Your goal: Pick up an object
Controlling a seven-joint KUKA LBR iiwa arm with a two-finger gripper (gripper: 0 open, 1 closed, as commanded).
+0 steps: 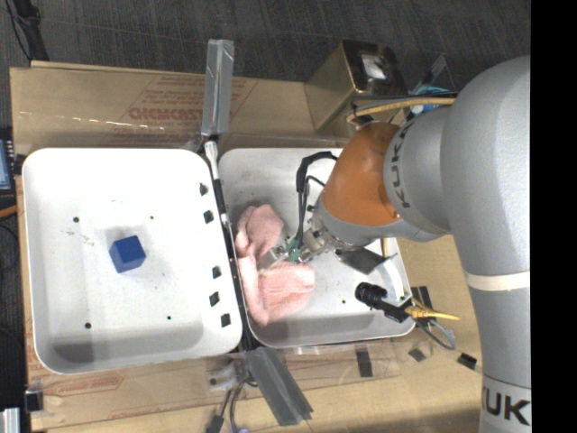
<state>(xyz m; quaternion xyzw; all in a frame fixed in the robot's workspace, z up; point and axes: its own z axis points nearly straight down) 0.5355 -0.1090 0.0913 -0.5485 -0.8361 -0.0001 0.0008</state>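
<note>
The tool (296, 253) sat against the pink cloth (269, 269) in the right bin (270, 165); its spread could not be told. Soft folds might slip free on lifting.

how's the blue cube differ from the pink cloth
The cube is blue, small and hard-edged; the cloth is pink, much larger, soft and crumpled. The cube sits alone in the left bin; the cloth lies in the right bin, against its left wall, with the gripper right at it. Both rest on a bin floor.
</note>
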